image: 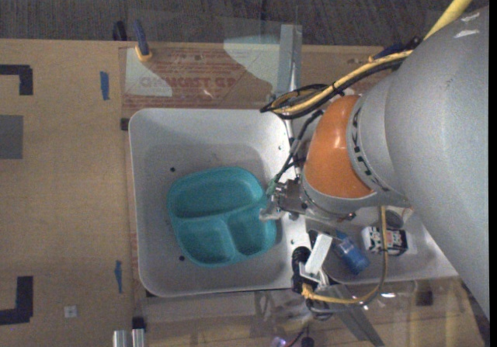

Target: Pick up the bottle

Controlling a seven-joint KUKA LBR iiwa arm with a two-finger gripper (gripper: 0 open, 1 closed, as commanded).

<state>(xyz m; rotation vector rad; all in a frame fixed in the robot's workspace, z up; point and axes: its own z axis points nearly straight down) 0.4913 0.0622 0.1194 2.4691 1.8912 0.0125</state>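
The bottle point(351, 255), blue and lying on its side, rests in the right bin point(423, 260) near its front, partly covered by the arm's wrist. My gripper point(273, 199) hangs below the orange band over the divide between the two bins, at the right rim of a teal tray point(217, 216). It is well to the left of the bottle and nothing shows in its grasp. The arm hides most of the right bin.
The teal tray, with several compartments, lies in the left bin point(155, 151) toward the front right. A small black-and-white carton point(387, 239) sits just right of the bottle. Clear plastic panels stand behind the bins.
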